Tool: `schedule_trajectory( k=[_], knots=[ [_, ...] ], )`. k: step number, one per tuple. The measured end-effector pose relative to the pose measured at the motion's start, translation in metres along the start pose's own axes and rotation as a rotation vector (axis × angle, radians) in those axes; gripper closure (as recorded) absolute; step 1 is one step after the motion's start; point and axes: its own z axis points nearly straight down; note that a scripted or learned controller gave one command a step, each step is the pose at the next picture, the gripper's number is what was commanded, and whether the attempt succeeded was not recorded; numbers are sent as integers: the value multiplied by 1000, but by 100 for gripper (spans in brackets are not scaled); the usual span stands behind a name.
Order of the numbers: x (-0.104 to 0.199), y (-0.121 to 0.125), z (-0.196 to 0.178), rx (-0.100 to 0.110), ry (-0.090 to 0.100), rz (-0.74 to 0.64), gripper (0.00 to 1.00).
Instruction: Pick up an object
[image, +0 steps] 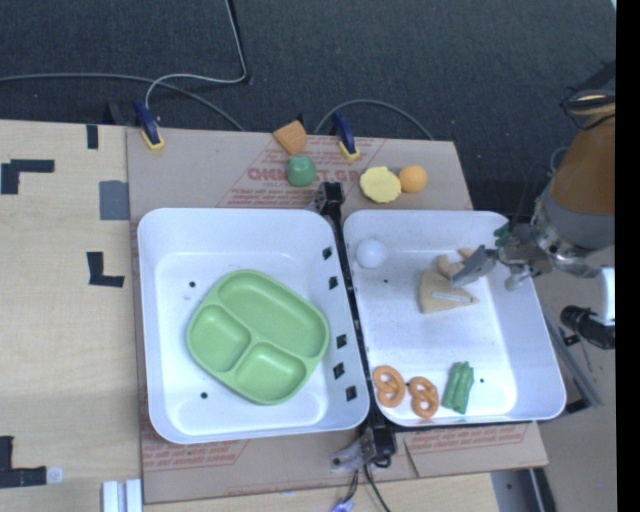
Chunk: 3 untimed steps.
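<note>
My gripper (497, 266) hangs over the right side of the right bin (520, 330), its fingers spread open with nothing between them. Its left finger (478, 263) sits just beside a small tan piece (450, 265), and a beige wedge (443, 293) lies just below-left of that. A white ball (371, 252) rests near the bin's top left corner. Along the front of the bin lie two pretzels (389, 383) (424, 396) and a green pod-like piece (458, 387).
The left bin (160, 300) holds a green divided plate (258, 335). Behind the bins on the cardboard sit an orange block (290, 136), a green ball (300, 171), a yellow lemon (380, 183) and a small orange (412, 179). Blue clamps and cables run along the back edge.
</note>
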Motion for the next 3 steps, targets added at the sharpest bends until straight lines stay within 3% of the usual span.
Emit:
schedule_trajectory(
  k=[1, 2, 3],
  knots=[
    [19, 56, 123, -9, -2, -1, 0],
    [18, 56, 113, -10, -5, -2, 100],
    [132, 34, 25, -2, 1, -3, 100]
  ],
)
